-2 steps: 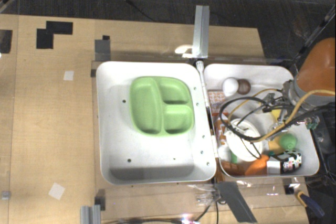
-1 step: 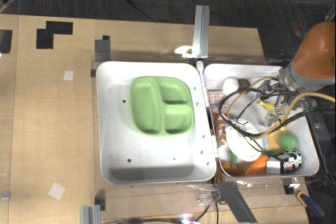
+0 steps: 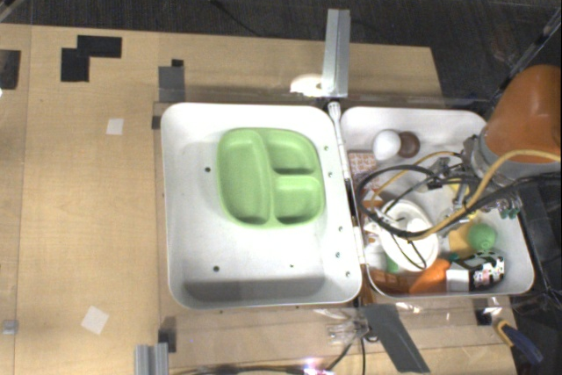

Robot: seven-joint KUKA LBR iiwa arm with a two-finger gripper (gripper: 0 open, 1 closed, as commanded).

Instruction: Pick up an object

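The right bin holds a jumble of small objects. A white ball and a brown ball lie side by side near its far wall. A white cup sits in the middle, with an orange carrot and a black-and-white spotted piece along the near wall. A green round object lies at the right. My gripper hangs low over the middle of this bin, above the cup, half hidden by looping black and yellow cables. I see no object in its grasp.
The left bin holds a green divided plate. A metal post stands behind the wall between the bins. The orange-banded arm covers the right bin's far right corner.
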